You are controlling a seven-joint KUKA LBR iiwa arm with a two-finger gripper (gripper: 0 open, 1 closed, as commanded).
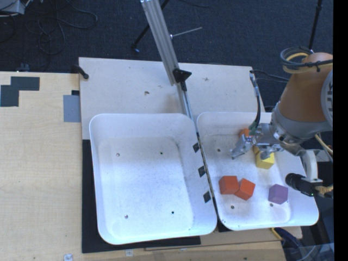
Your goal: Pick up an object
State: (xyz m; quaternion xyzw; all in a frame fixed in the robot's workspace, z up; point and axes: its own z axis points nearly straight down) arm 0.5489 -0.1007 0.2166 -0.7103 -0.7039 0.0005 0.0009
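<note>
Right bin – hand grip unclear, low beside yellow block – small, cube-like.

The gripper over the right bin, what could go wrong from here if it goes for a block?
1. The gripper hangs over bare bin floor, left of the yellow block; closing here would likely catch nothing.
2. The two orange blocks lie touching, so a grasp on one may shove or jam against the other.
3. The purple block lies near the right bin rim, beside the arm's cabling; a nudge might push it to the wall.
</note>
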